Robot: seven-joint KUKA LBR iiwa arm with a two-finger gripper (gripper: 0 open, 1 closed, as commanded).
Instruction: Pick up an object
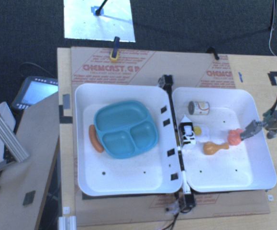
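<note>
Two shallow white bins sit side by side on a bench. Left bin (88,176): a teal plastic divided plate (125,134) lies mid-bin, an orange sausage-shaped toy (95,138) just beside its left edge. Right bin (258,171): a small cylindrical can (198,108) lies near the far edge, a black-and-white card (187,134) by the left wall, an orange drumstick-shaped toy (214,148) mid-bin. At the right wall, the grey gripper (246,132) touches a pink rounded toy (234,137); whether it is open or closed cannot be told
</note>
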